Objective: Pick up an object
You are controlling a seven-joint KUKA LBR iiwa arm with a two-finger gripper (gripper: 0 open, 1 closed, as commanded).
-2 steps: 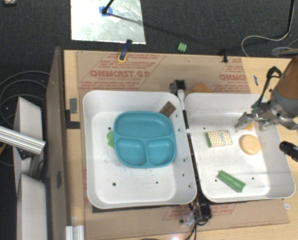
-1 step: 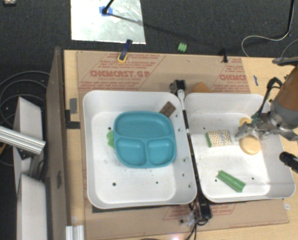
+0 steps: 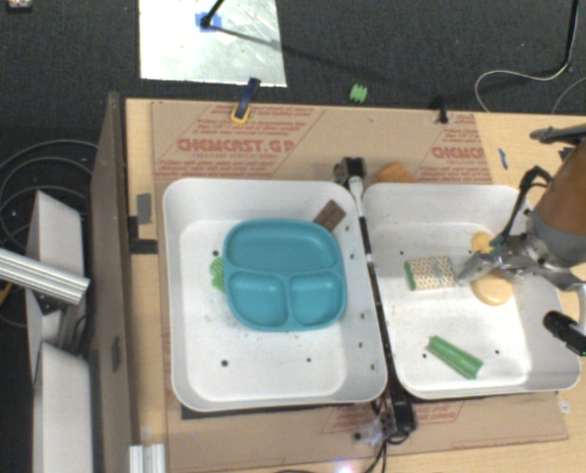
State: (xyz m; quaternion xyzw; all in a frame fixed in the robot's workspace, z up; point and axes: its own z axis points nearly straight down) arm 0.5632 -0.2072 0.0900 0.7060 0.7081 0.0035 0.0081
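Apparently nothing is lifted yet: the gripper [image 3: 491,256] sits low at three o'clock in the right bin [image 3: 411,200], its grip impossible to judge, touching a tan disc [image 3: 492,291]. Nearby lie a patterned block [image 3: 430,273] and green stick [image 3: 455,357]. A blue divided plate [image 3: 283,274] occupies the left bin [image 3: 189,264].

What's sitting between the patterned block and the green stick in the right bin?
In the camera view, only bare white bin floor lies between the patterned block and the green stick. The gripper sits off to the block's right.
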